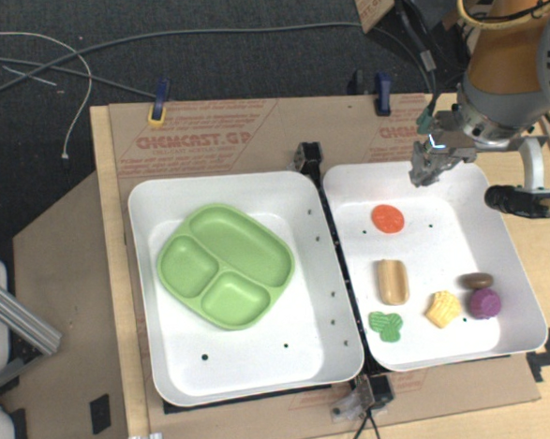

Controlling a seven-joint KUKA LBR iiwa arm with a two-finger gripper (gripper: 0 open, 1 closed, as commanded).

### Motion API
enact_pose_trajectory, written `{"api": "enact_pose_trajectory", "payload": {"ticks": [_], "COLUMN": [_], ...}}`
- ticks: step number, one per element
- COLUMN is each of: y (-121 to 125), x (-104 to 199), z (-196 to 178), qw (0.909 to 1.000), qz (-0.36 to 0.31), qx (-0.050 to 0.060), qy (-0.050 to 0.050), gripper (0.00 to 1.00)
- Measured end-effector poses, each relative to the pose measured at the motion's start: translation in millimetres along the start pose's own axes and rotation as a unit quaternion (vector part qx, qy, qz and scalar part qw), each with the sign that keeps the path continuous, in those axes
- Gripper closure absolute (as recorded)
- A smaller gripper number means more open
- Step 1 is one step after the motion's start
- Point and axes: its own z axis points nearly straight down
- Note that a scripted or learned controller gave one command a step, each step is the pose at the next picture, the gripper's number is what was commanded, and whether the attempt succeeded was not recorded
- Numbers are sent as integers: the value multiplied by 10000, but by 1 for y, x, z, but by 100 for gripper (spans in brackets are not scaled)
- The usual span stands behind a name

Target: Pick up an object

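Five small objects are counted in the right bin [507, 245], any of which may be taken as the thing to pick up. One flat orange-red round piece [388, 219] is placed toward the far middle of that bin. One tan, bread-like roll [391, 282] is laid just in front of it, lengthwise. One small green leafy piece [387, 324] is found near the bin's front left corner, close to the roll but apart from it. One yellow ridged piece [441, 309] is set to the right of these, and one purple round piece [484, 303] is seen further right, touching or nearly touching a brown oval cap at its far side.

The gripper [428, 169] is held over the far part of the right bin, beyond the orange-red piece and well apart from the other four. Nothing is seen between its fingers; whether they are spread or closed cannot be told.

One green divided plate [225, 265], with three compartments, is laid in the left bin [152, 213]. Two white bins are counted, side by side on a cardboard-covered bench [213, 134]
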Motion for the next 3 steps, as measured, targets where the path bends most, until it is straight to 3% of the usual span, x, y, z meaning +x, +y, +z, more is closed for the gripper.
{"api": "enact_pose_trajectory", "payload": {"ticks": [1, 3], "y": [-5, 4], "x": [46, 154], "z": [12, 23], "qw": [10000, 10000], "qz": [-6, -24], "qx": [46, 25], "qy": [9, 14], "gripper": [100, 100]}}
